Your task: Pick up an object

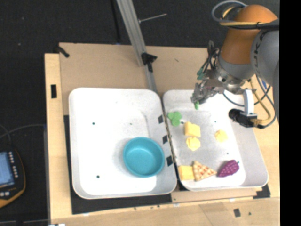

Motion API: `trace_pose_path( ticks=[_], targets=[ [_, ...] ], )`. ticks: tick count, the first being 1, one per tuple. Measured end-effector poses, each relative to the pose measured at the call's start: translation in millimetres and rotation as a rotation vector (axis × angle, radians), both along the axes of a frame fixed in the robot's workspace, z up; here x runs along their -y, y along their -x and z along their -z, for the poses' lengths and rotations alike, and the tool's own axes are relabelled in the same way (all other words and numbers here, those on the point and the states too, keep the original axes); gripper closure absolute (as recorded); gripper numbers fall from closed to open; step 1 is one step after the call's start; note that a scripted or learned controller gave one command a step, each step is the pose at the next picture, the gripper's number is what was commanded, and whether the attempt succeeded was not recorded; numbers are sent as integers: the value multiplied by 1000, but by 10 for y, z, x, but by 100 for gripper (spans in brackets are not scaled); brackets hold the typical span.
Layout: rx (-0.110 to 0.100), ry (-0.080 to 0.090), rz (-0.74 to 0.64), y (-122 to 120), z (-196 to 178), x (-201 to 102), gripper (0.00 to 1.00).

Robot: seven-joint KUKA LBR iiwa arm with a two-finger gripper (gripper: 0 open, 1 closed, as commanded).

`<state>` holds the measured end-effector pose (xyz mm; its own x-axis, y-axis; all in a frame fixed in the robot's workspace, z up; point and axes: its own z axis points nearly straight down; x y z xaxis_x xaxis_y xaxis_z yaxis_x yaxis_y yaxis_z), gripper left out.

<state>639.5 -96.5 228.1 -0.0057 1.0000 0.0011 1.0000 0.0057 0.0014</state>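
Lowest in the right bin (pixel 257 166) lie one pizza slice (pixel 202 171), one yellow block (pixel 186 173) and one purple grape bunch (pixel 228 168). Three more yellow pieces (cheese-like) and one green piece (pixel 174 118) sit above. One teal bowl (pixel 143 156) occupies the left bin (pixel 94 107). Whether the hand (pixel 199 98) is apart or together, I cannot tell; it hangs over the right bin's far edge.

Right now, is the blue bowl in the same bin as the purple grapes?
No. The blue bowl sits in the left bin, while the purple grapes lie in the right bin.
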Motion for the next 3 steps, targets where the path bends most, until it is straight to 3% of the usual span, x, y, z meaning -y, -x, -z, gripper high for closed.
trace_pose_path(
  ticks=[1, 3],
  targets=[
    [0, 0, 0, 317, -20, -467, 100],
    [0, -2, -3, 725, -252, -1489, 100]
  ],
)
